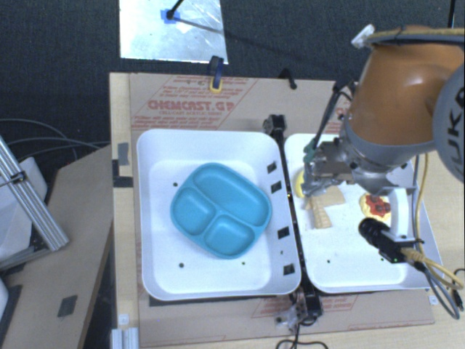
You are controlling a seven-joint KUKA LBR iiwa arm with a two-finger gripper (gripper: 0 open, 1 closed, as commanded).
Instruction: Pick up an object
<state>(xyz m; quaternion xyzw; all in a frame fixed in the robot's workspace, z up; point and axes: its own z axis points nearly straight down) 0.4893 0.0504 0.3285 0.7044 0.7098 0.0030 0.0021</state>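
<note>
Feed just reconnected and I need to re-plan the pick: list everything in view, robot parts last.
left bin: 1, white, view's left.
divided plate: 1, blue, middle of left bin.
right bin: 1, white, beside left bin.
tan block: 1, beige, right bin, near its left wall.
red-yellow item: 1, right bin, right of tan block; too small to identify.
cardboard sheet: 1, brown, red print, under both bins.
silvery sheet: 1, top of view.
arm: 1, grey, orange band, from the right.
claw: 1, grey, over right bin, just above tan block.
</note>
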